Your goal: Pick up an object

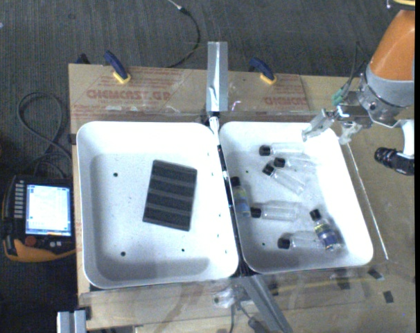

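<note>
Several small clear bottles with black caps lie scattered in the right bin (355, 186), among them one near the back (283, 148), one in the middle (276, 211) and one with a blue label at the front right (326, 236). A dark ribbed rectangular block (170, 194) lies flat in the left bin (99, 151). My gripper (329, 124) hovers over the back right corner of the right bin, below the orange band of the arm (395, 47). Its fingers look spread, with nothing between them.
A metal divider post (217, 78) stands at the back between the bins. Two blue and yellow clamps (116, 66) hold the board's back edge. A handheld pendant with a lit screen (44, 217) lies left of the bench.
</note>
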### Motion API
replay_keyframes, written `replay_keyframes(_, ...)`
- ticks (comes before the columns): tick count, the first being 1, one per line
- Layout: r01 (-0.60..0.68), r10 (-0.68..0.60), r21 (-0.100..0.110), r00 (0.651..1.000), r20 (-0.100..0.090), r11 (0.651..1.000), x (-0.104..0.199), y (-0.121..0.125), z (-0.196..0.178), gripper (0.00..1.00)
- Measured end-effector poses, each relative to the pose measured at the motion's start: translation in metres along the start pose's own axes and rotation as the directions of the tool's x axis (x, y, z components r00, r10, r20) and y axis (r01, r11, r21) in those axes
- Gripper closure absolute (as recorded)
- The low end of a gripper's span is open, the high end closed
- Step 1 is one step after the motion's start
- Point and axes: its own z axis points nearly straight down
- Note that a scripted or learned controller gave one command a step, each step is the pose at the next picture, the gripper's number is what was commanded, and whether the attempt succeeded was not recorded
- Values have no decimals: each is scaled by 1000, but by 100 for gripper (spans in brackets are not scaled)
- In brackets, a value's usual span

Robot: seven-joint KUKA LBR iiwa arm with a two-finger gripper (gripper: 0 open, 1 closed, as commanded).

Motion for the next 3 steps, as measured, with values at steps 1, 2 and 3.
replay_keyframes(1, 65, -65, -22, 998, 6, 998, -20, 8, 133, 0)
replay_keyframes(2, 67, -67, -22, 998, 6, 998, -19, 9, 123, 100)
replay_keyframes(3, 15, -15, -1, 1000, 2, 1000, 62, 35, 16, 100)
